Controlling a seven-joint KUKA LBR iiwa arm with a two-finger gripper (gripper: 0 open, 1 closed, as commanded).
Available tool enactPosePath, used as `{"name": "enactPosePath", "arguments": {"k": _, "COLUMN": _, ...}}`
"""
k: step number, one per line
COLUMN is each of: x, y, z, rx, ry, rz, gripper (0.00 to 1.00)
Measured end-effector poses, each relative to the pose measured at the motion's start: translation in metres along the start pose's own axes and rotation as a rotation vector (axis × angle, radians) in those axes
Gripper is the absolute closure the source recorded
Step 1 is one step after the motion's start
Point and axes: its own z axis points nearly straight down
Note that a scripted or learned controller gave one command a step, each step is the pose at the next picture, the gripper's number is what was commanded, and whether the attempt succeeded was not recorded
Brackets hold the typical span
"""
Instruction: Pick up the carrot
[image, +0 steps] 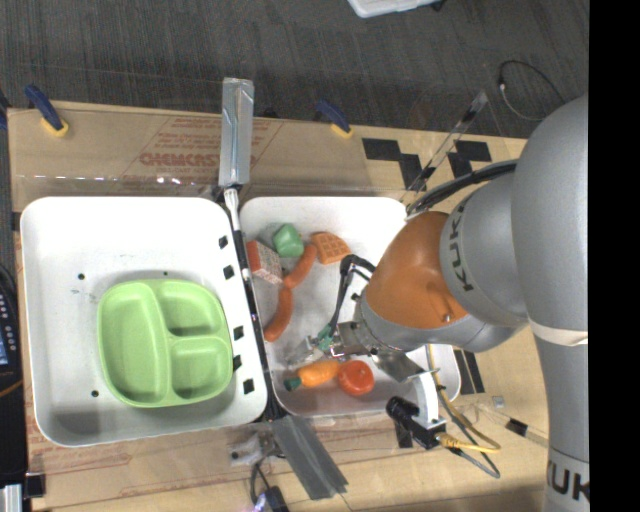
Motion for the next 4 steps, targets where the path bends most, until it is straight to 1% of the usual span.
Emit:
{"name": "enactPosePath", "arguments": {"k": 1, "x": 0.01, "y": 0.002, "z": 0.0, "rx": 0.001, "ry": 0.001, "rz": -0.157, "gripper": 0.0}}
{"name": "enactPosePath", "arguments": {"k": 2, "x": -0.046, "y": -0.005, "z": -0.001, "rx": -0.003, "ry": -0.002, "rz": -0.07, "gripper": 0.0}}
{"name": "enactPosePath", "arguments": {"k": 3, "x": -0.046, "y": -0.004, "z": -0.011, "rx": -0.003, "ry": -0.003, "rz": -0.074, "gripper": 1.0}}
{"name": "enactPosePath", "arguments": {"k": 4, "x": -0.046, "y": -0.004, "z": -0.011, "rx": -0.003, "ry": -0.003, "rz": -0.074, "gripper": 0.0}}
